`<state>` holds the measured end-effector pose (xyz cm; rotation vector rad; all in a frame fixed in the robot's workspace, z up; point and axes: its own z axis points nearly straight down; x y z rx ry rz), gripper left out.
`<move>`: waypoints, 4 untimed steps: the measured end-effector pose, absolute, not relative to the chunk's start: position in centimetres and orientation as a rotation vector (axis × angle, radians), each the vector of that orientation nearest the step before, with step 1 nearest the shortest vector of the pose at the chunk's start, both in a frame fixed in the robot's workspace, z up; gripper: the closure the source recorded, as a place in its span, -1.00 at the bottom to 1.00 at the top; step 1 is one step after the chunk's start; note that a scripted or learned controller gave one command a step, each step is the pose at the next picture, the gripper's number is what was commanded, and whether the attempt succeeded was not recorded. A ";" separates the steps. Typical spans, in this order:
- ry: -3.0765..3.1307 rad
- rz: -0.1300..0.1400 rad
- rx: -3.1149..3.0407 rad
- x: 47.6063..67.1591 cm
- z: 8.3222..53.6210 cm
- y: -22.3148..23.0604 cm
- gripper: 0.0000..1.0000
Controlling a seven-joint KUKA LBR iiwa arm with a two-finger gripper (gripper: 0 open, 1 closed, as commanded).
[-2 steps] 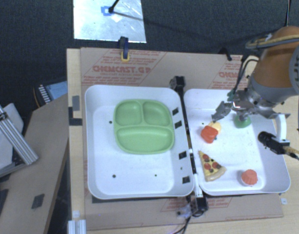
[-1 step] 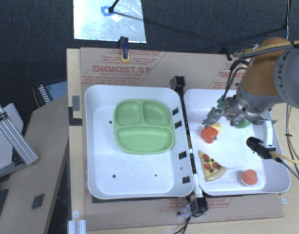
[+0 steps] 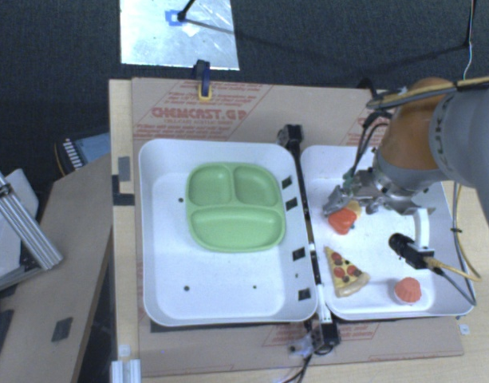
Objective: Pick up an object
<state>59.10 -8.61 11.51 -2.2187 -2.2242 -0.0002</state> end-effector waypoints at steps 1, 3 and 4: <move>-2.226 -0.002 -2.220 59.2 12.7 -8.7 1.00; -2.228 -0.003 -2.218 60.3 21.1 -9.4 1.00; -2.230 -0.003 -2.214 60.5 21.8 -5.1 1.00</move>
